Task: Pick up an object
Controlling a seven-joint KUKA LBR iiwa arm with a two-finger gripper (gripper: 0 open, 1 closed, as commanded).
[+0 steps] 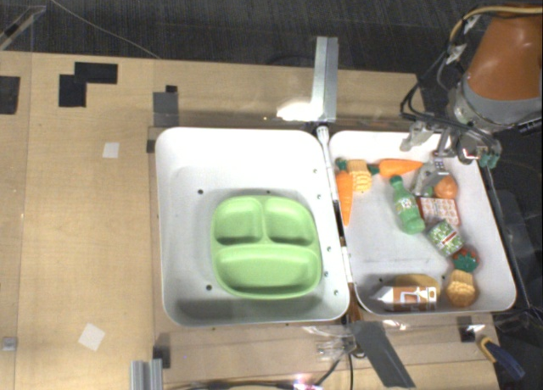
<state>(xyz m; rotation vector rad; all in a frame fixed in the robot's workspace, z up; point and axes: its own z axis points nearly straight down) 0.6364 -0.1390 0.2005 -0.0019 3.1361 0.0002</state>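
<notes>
We see two white bins side by side on the bench. The left bin (182, 210) holds a green tray (265, 246) with three compartments, lying flat near the bin's middle. The right bin (373, 244) holds the loose objects. Along its left wall lies a carrot (344, 196), and just above that a small yellow-and-red piece (360, 173). A second carrot (399, 166) lies across the top of the bin, pointing right. Below it a green bottle (405, 208) lies tilted, its cap toward the top. To its right we see a red-and-white packet (439, 209), and just below that a green packet (445, 236). A small orange ball (445, 186) sits above the red-and-white packet. Near the bin's lower wall lies a brown box (412, 290) with a white label, and beside it a small tan piece (461, 287), with a dark red and green bit (466, 257) just above.

The arm (501, 66) comes in from the upper right, its orange band above the wrist. The gripper (437, 164) hangs over the top right part of the right bin, just above the orange ball and near the second carrot's tip. Its fingers are hard to make out against the clutter, so we cannot tell whether they are apart or together, and we see nothing plainly held between them
</notes>
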